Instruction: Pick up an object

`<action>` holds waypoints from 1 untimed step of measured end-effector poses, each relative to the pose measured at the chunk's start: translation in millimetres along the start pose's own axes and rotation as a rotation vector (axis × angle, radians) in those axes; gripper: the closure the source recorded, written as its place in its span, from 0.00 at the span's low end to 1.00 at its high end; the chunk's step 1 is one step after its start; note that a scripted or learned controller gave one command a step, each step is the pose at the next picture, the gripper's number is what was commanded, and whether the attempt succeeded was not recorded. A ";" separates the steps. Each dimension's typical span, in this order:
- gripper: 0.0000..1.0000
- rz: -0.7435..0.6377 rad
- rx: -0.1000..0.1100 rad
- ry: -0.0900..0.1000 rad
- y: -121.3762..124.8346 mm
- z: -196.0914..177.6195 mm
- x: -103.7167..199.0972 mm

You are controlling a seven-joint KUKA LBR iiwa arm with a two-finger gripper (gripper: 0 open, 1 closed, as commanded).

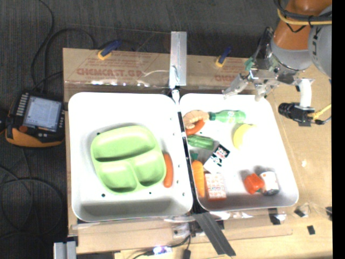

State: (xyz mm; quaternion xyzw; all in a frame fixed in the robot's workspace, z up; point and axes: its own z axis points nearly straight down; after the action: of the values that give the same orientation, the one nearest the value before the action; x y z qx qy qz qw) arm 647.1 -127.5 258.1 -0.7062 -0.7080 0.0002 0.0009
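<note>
You've got the gripper (249, 87) parked up over the back rim of the right bin (280, 144), fingers spread open with nothing between them, and the orange band (302, 4) of the arm sits up in the top right corner. In that bin there's a green bottle (227, 115) lying on its side near the back, a yellow lemon-ish thing (242, 134) just below it, an orange-and-white object (261, 182) near the front, and a pile against the left wall with a carrot (198, 178) and a small red box (215, 186). The left bin (86, 198) holds a green divided tray (128, 156) with an orange sausage-shaped piece (168, 170) just beside its right edge.
</note>
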 end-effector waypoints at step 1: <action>0.00 0.227 0.000 -0.002 -43.2 -66.3 59.4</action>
State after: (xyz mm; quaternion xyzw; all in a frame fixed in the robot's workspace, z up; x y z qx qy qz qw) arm 603.9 -68.2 324.5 -0.7820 -0.6233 0.0012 0.0002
